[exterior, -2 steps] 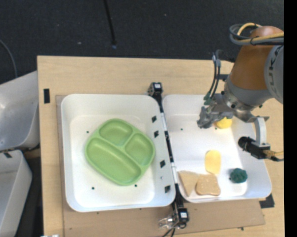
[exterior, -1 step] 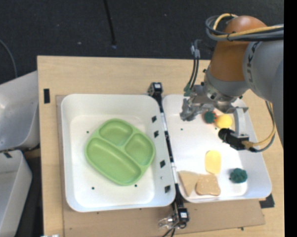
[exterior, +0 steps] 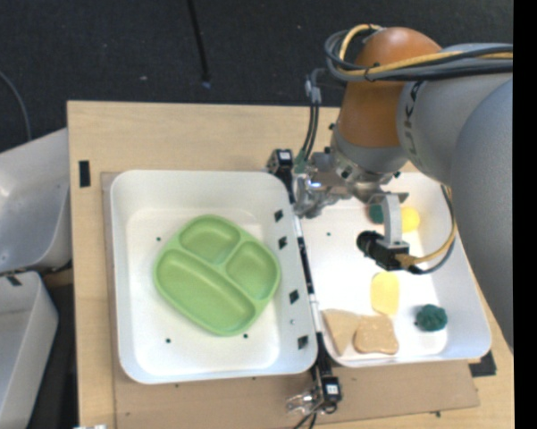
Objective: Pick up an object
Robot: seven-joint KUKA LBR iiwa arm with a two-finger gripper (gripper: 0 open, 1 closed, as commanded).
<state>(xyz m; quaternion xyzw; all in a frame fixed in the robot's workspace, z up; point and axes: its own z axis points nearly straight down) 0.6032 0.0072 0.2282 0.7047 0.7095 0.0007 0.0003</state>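
Yellow block (exterior: 385, 293) low in the right bin (exterior: 339, 266), above tan bread slices (exterior: 362, 334), near a dark green piece (exterior: 431, 316) | my pincer (exterior: 314, 193) hangs at that bin's upper-left corner; spread or pressed together, I cannot tell | I judge: shift over the block, descend straight, avoid the bread | writing: none I can read
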